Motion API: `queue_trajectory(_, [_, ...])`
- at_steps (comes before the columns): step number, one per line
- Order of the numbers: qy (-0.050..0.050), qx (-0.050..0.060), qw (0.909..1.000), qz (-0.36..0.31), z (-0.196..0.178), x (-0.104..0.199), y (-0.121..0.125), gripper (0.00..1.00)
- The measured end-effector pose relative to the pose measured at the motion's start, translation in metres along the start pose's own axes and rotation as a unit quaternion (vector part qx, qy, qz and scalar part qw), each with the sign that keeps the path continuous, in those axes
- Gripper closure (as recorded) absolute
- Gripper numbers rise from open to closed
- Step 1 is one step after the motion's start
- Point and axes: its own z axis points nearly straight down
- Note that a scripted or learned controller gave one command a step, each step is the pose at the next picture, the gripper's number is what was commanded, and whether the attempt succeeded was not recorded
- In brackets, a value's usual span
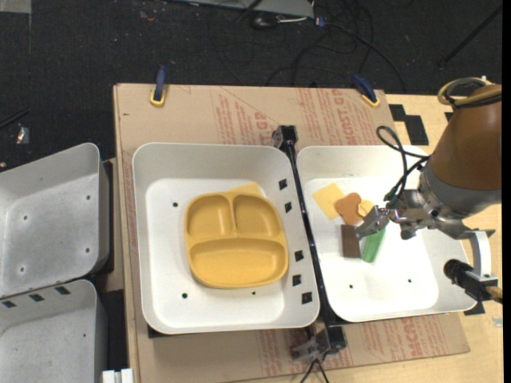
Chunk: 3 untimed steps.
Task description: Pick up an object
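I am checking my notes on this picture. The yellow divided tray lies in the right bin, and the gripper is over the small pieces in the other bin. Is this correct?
Not quite. The camera view shows the yellow divided tray lying in the left bin, not the right one. The gripper is over the small pieces in the other bin, the right one.

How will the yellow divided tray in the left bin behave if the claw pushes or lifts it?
The yellow divided tray looks like moulded plastic: probably stiff and light. It lies flat on the left bin, so it likely slides, not tips. Its low rim offers little to grip.
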Motion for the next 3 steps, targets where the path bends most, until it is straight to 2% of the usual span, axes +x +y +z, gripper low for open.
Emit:
queue_trajectory(2, [0.000, 0.001, 1.0000, 0.001, 0.116, -0.002, 0.002, 0.00])
queue_trajectory(3, [0.000, 0.000, 1.0000, 0.002, 0.104, -0.002, 0.002, 1.00])
